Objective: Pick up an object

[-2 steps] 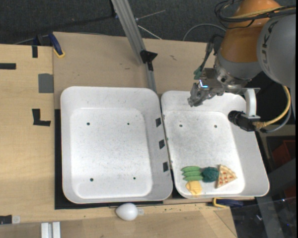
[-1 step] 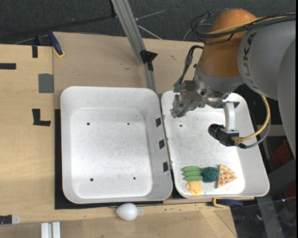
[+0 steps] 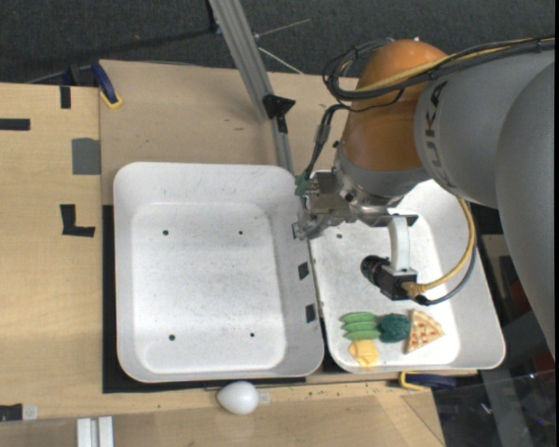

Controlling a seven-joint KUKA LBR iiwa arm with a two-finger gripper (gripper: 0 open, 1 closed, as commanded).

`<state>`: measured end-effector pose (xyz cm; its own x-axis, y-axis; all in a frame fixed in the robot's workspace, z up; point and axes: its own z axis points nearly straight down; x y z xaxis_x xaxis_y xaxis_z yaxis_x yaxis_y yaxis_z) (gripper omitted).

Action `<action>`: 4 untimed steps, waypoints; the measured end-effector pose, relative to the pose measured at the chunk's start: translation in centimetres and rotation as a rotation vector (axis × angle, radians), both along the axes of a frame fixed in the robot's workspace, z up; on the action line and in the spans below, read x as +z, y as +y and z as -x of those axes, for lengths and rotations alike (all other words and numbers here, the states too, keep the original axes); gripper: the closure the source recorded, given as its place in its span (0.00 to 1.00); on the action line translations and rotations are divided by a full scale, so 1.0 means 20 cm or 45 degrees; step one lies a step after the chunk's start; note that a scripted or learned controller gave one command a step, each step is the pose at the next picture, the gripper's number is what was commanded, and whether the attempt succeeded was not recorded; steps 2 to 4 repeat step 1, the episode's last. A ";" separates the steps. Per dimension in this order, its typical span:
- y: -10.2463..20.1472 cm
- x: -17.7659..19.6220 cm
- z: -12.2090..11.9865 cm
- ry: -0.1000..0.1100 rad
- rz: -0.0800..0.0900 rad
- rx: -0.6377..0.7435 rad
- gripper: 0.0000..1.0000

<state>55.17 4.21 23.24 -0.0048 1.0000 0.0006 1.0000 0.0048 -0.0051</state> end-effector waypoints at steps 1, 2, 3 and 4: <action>0.25 0.04 0.09 -0.002 -0.002 0.003 1.00; 0.25 0.04 0.09 -0.002 -0.002 0.003 1.00; 0.25 0.04 0.09 -0.002 -0.002 0.003 1.00; 0.25 0.04 0.09 -0.002 -0.002 0.003 1.00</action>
